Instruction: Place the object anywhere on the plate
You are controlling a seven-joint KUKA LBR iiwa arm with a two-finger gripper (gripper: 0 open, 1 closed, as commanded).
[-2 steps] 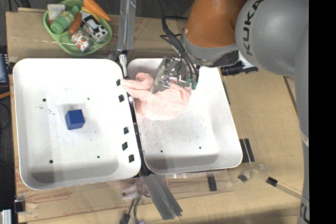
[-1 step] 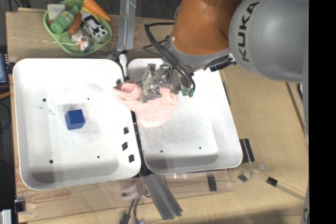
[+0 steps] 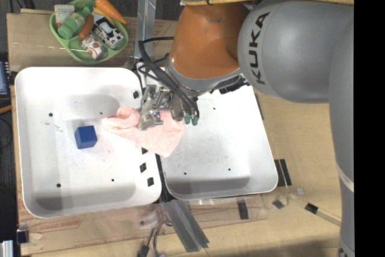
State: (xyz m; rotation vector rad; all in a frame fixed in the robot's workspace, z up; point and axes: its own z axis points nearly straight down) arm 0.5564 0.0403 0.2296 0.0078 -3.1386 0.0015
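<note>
Pink cloth (image 3: pixel 147 132) hanging beneath claw (image 3: pixel 151 119), draped across bin divide.

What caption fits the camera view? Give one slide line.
Arm's gripper over a pink cloth draped across both bins; blue cube in the left bin.

Right bin (image 3: pixel 240 180): far side hidden under the arm (image 3: pixel 283 39).
Gripper (image 3: pixel 157 112): fingers lost against the pink cloth (image 3: pixel 150 132); grip cannot be told.
Green bowl (image 3: pixel 72 52): contents too small to name, save a carrot (image 3: pixel 108 8).
Arm: cut off at right edge.
</note>
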